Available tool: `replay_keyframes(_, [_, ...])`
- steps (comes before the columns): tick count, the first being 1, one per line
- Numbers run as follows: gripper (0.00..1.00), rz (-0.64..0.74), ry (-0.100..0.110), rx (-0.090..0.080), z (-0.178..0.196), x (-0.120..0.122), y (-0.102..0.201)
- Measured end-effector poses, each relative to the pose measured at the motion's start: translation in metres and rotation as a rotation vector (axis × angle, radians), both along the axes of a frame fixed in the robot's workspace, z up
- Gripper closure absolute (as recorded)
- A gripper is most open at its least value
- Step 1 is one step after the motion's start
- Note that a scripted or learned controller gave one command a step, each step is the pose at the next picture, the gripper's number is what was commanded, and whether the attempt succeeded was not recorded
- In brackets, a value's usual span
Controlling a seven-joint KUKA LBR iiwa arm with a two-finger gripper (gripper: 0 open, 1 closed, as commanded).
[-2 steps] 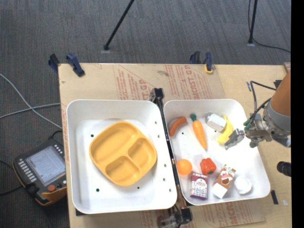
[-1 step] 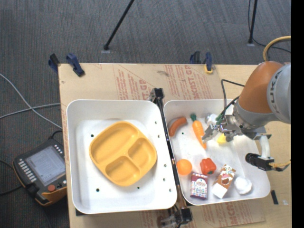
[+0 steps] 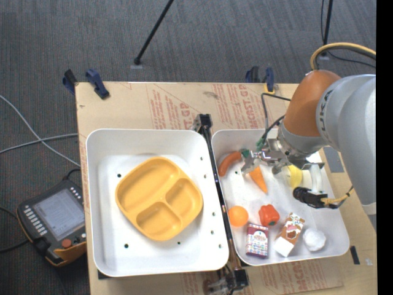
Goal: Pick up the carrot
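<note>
In the right bin [image 3: 339, 225], the carrot [image 3: 259, 179] lies near the middle, pointing down, and the gripper [image 3: 253, 163] sits right at its top end, but I cannot tell how it is set. Near the carrot are a sausage [image 3: 229, 161], an orange ball [image 3: 237, 215], a red pepper [image 3: 268, 214] and two small cartons [image 3: 258, 240] with writing too tiny to read. The left bin [image 3: 98, 165] holds a yellow plate [image 3: 159, 197], and the arm [image 3: 325, 115] has letters on its side, too tilted to make out.
</note>
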State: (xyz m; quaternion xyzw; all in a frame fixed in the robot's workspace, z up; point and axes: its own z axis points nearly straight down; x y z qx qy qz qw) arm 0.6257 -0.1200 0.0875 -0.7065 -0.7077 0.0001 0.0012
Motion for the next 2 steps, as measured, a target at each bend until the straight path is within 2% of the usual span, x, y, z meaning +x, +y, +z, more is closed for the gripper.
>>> replay_keyframes(1, [1.0,0.003,0.001,0.0,0.01,0.0,0.0])
replay_keyframes(2, [1.0,0.001,-0.002,0.0,0.101,-0.04,0.087])
